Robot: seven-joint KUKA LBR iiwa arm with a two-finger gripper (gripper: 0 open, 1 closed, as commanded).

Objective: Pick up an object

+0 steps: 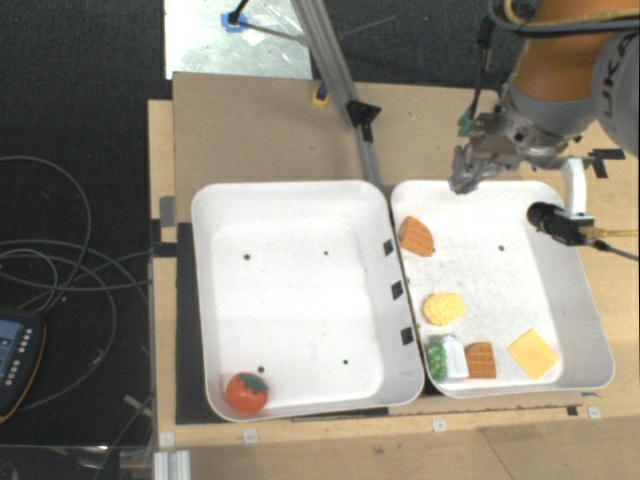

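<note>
The hand (pixel 466 180) is seen above the right bin's (pixel 570 298) far rim; its state cannot be told. A corn cob (pixel 443 309) and a croissant (pixel 416 236) are lying in that bin.

The white right-hand bin (pixel 560 298) is open through its middle; a yellow corn cob (pixel 443 309), orange wedge (pixel 417 236) and yellow square block (pixel 533 353) crowd its left side and near edge.

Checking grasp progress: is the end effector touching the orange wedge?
Apart. The camera view shows bare bin floor between the end effector and the orange wedge.
</note>
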